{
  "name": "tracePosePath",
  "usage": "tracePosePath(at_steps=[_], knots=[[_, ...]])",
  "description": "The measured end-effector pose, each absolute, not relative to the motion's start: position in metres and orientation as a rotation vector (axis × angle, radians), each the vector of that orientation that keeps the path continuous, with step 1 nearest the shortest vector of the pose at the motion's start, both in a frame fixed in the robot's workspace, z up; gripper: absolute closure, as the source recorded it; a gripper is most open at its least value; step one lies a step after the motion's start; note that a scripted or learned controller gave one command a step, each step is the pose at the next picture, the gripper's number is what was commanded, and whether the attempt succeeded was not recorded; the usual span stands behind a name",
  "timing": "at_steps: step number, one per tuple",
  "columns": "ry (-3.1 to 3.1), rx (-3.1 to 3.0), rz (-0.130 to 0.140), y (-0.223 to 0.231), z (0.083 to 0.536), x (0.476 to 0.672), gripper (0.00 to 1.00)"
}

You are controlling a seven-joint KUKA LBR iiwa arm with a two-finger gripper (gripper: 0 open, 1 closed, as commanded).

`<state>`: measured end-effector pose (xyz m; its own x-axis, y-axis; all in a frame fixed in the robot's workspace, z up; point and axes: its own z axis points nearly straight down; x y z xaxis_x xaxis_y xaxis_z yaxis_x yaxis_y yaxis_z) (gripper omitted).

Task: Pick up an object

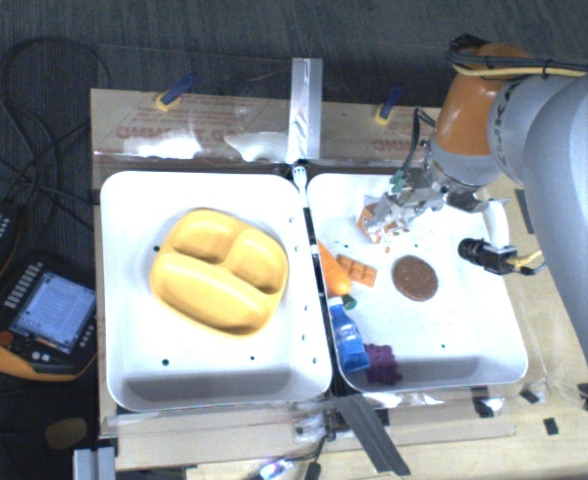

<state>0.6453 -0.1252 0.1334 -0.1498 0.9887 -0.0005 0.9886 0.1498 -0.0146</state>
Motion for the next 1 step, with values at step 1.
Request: tracePosePath(at_steps=[1], knots=[[-2.512, -1.884, 0.003, -0.0842, 0.2220, 0.5096, 1.00]])
